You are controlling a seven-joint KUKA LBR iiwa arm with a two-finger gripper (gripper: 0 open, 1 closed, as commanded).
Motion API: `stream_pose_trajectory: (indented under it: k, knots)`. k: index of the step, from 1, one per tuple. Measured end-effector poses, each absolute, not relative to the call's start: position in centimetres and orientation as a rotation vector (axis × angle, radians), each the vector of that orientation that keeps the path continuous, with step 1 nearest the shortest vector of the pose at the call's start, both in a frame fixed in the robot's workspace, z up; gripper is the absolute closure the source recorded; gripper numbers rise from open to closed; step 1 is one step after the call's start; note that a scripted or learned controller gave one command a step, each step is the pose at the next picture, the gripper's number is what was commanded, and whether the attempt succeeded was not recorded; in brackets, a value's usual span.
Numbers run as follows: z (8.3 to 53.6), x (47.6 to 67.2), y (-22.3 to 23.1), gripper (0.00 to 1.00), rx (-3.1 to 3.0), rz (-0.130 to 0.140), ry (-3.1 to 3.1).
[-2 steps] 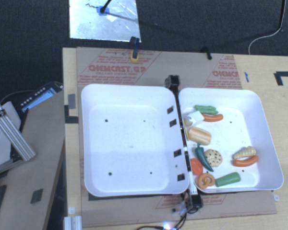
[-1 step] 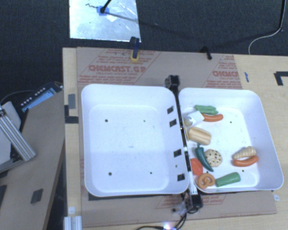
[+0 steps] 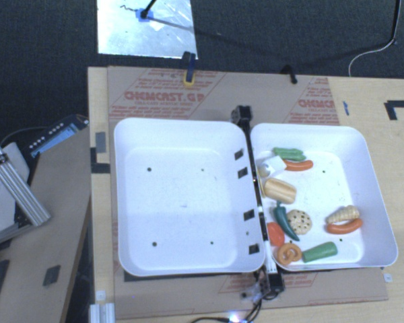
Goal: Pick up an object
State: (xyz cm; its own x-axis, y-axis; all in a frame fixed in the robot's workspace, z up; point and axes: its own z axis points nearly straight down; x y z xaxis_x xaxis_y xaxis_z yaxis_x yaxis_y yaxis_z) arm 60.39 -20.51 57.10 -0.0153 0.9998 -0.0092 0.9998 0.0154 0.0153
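Right white plastic bin (image 3: 370, 173) holds all the toy food items. A tan bread roll (image 3: 279, 190) lies near its left wall. A speckled round cookie (image 3: 298, 221) lies nearer, and a green cucumber (image 3: 320, 252) lies by the near rim. Left white plastic bin (image 3: 182, 200) adjoins it.

Two bins sit side by side on the surface (image 3: 363, 99), touching along a middle seam. All the toy food lies in the right bin (image 3: 370, 173); the left bin (image 3: 182, 200) stands beside it. At the right bin's back lie a bean pod (image 3: 288, 153) and, just before it, a sausage (image 3: 298, 165). A bread roll (image 3: 279, 190) lies near the seam. Before it sit a pepper (image 3: 284, 221) and a cookie (image 3: 298, 221), touching. Further right, a corn cob (image 3: 343, 214) rests against a hot dog (image 3: 344, 227). At the front lie a pretzel (image 3: 287, 253) and a cucumber (image 3: 320, 251).
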Motion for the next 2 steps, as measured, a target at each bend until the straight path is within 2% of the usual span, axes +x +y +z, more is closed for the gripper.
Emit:
stream_pose_trajectory:
  k: [1,2]
  knots:
    - [57.1,60.4,-20.5,0.00,2.193,0.006,2.227]
    - [58.3,60.4,-20.5,1.00,2.184,0.009,2.227]
